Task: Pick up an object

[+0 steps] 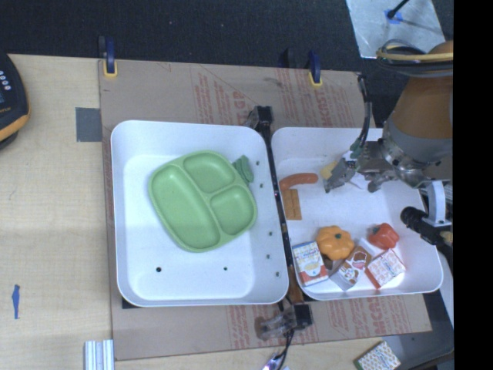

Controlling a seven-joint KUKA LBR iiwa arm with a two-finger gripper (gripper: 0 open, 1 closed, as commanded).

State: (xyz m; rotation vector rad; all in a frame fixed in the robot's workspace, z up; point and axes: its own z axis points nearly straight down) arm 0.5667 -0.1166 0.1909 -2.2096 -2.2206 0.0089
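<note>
My gripper point(337, 176) hangs over the back half of the right bin point(416, 287), open, with nothing between its fingers. An orange-red sausage point(298, 179) lies just left of the fingertips, apart from them. Toward the front of this bin sit an orange pumpkin point(335, 241), a red tomato-like toy point(384, 235) and three small cartons point(308, 262) point(350, 270) point(386, 268). A flat brown strip point(291, 204) lies by the bin's left wall.
The left bin point(131, 284) holds a green divided plate point(202, 199) with a small green piece point(244, 168) at its far right edge. Clamps point(263, 117) point(285, 320) join the bins at the middle. The arm's orange band point(422, 106) rises at the right.
</note>
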